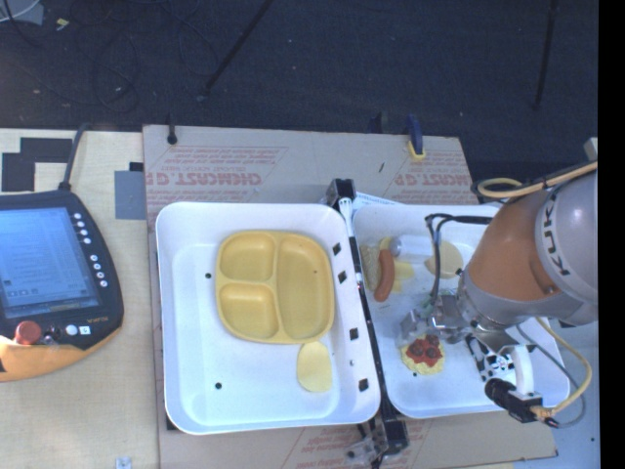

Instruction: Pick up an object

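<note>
Target object: a small round yellow toy pizza with red topping [423, 355] is lying flat in the right-hand shallow white plastic bin [410, 404], near that bin's front wall and toward its middle.
Orientation: being round, the pizza is showing no real long axis and is pointing no particular way, so approach angle is probably mattering little.
Key relation: the pizza is sitting just below and slightly left of the hand [437, 319] in the camera view, close under the metal wrist parts; a short move down and toward the front wall looks like all that is needed.
Hand: the grey two-finger hand is hanging over the right bin at the end of the grey arm with an orange band [513, 252]; the arm's bulk is blurring the view of it, so how far apart its tips are standing cannot be told, and nothing is visibly sitting in it.
Other candidates: a red-brown toy sausage [385, 274] is lying farther back and left, its long axis running roughly front to back; a pale yellow rounded piece [446, 257] is resting near the back, beside the arm.
Left bin: a yellow divided plastic plate [274, 286] is lying in the left white bin [186, 360], with a pale yellow oval slice [314, 366] just beside its front corner, well apart from the hand.
Surroundings: a grey touchscreen pendant [54, 267] is resting on the tabletop [117, 399] at far left.
</note>
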Controlling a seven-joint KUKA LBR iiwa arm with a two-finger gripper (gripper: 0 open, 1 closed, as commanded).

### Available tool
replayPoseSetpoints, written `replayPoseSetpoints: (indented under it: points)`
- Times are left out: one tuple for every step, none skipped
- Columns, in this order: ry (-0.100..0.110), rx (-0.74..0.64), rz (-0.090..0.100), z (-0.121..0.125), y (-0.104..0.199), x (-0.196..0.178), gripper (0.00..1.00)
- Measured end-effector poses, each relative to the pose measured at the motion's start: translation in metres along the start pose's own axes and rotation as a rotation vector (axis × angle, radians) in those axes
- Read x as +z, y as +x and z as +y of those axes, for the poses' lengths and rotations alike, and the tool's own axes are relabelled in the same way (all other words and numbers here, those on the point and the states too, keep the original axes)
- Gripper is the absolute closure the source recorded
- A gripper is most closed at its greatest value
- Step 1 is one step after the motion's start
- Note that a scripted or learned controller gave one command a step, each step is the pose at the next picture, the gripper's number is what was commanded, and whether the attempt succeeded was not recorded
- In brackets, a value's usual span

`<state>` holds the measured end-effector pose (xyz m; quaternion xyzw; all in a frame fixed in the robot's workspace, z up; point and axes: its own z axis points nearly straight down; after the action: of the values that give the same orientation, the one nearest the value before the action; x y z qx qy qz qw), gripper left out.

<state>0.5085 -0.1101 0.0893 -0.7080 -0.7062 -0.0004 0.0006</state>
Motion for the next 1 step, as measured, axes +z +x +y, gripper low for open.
replayPoseSetpoints:
  points:
    - [-0.004, 0.0, -0.001, -0.0317, -0.0039, -0.0002, 0.0]
